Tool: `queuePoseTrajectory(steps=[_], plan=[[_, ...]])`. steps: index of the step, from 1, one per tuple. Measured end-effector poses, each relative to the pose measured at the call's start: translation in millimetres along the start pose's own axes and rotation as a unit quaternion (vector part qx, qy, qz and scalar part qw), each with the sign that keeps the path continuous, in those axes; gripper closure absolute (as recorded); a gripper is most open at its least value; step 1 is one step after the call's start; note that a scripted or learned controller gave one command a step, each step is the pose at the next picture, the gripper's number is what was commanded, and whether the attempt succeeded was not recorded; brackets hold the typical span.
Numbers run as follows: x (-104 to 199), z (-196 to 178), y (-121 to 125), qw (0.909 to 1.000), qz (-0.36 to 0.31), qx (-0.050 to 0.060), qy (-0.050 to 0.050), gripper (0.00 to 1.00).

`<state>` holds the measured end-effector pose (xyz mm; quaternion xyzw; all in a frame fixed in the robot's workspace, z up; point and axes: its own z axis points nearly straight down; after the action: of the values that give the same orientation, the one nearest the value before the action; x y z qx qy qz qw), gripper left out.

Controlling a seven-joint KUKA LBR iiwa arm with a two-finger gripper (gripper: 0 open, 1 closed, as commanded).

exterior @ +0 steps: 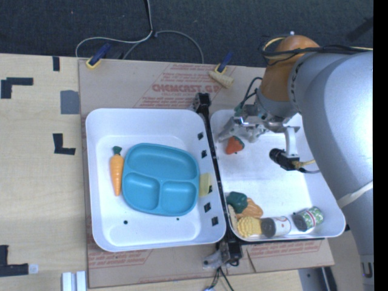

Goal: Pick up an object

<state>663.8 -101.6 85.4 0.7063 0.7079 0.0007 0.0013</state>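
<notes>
Claw (237, 131) first: it hangs low over the upper-left corner of the right bin (315, 190), and a small red-orange toy (234, 145), perhaps a strawberry or tomato, sits at its tip, at about seven o'clock from the metal fingers; whether those fingers are spread, closed, or actually clamped on the toy I cannot tell, since the wrist hardware hides the gap. By my judgement this toy is the thing being picked, and the risk is plain: it lies near the divider wall, so a finger may land on the wall or the bin rim, and a rounded toy pinched off-centre could squirt out or roll toward the bin's middle when the arm lifts. Largest after the grey arm is the left bin (100, 162), which holds a blue divided plate (159, 179) near its centre; at nine o'clock from the plate, just beside it, lies a toy carrot (116, 170) pointing down, and at three o'clock a small yellow-green piece (205, 184) rests against the plate's edge. Along the right bin's bottom wall, at six o'clock from the red toy, sit a green-and-orange toy vegetable (240, 203), a yellow corn cob (247, 226), a small shaker-like bottle (276, 226) and a green-labelled can (309, 218), clustered near one another.
</notes>
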Motion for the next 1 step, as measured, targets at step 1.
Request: queuePoseTrajectory(steps=[1], plan=[[-0.6,-10.4,-0.7,1.0,0.0,0.0,-0.001,1.0]])
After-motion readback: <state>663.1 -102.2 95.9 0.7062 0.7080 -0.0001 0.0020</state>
